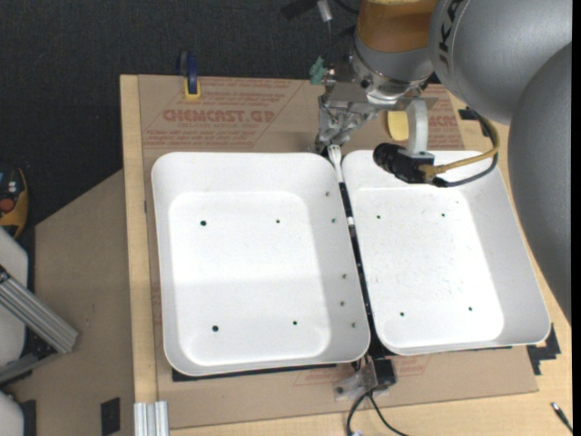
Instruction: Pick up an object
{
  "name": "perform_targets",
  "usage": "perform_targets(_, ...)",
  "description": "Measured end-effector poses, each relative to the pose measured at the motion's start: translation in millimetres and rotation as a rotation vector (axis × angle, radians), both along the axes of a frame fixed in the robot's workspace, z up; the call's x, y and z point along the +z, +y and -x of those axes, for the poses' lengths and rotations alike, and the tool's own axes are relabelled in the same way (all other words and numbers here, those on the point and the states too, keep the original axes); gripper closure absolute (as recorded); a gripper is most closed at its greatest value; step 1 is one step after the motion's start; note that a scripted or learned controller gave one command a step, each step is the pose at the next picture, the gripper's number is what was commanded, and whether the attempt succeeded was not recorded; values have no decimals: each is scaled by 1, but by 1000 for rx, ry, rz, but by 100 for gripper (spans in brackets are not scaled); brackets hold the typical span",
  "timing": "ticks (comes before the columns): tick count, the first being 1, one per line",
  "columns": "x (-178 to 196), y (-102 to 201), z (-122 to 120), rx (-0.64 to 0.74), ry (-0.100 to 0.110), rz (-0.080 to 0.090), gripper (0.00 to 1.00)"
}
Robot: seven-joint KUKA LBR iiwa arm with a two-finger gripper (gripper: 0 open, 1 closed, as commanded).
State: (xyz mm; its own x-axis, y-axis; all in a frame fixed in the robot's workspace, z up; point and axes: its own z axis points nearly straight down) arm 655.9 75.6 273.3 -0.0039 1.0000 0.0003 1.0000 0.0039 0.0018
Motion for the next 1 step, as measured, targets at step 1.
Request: perform_targets(1, 52, -52, 5, -8, -6, 2, 100)
